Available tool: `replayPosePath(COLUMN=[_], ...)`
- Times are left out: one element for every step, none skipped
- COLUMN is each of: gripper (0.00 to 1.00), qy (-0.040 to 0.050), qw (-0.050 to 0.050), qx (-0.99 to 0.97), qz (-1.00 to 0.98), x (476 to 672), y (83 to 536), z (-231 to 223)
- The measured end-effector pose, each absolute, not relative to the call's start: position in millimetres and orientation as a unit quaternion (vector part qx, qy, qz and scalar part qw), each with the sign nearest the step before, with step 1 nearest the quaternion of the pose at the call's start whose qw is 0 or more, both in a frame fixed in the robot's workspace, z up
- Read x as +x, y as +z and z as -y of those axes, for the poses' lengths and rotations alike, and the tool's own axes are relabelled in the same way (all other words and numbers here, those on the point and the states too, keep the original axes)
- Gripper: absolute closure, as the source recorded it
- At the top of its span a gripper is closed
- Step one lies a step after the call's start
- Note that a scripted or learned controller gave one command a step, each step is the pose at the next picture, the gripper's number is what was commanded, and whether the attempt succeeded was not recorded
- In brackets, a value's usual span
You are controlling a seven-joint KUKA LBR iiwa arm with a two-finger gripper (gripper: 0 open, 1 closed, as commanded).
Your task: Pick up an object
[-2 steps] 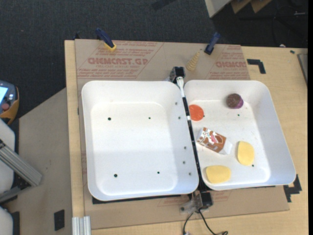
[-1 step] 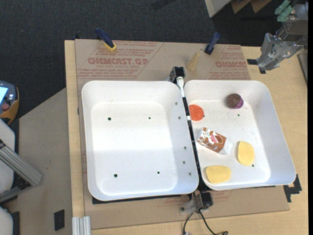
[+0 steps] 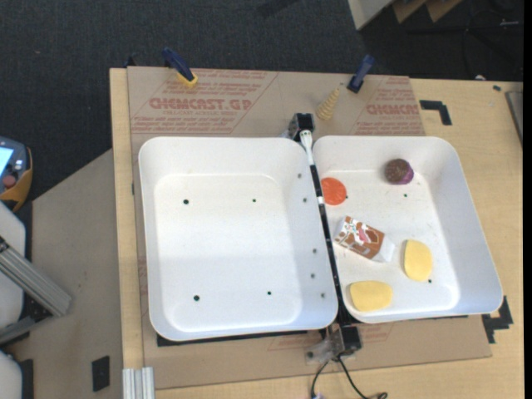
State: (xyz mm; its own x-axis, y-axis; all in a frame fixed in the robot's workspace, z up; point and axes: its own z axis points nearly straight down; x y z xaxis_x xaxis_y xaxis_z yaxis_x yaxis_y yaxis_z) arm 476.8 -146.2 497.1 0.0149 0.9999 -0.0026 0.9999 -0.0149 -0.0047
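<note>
Two white bins on the bench.
Right bin holds an orange disc, purple ball, packet and two yellow pieces; gripper state cannot be told.

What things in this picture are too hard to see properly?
- Packet in the right bin: its print is too small to read.
- Purple object: blurred, so what it is stays unclear.
- Blue thing in the camera view: cut off by the left edge.
</note>
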Motion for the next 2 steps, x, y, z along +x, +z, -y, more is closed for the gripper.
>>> replayPosePath(gripper=[1.00,1.00], qy=[0.0019,-0.0038], qw=[0.002,-0.007], qx=[-0.710,-0.705], qz=[0.704,0.709], x=[478.4,480.0], y=[435.4,542.3], z=[228.5,176.5])
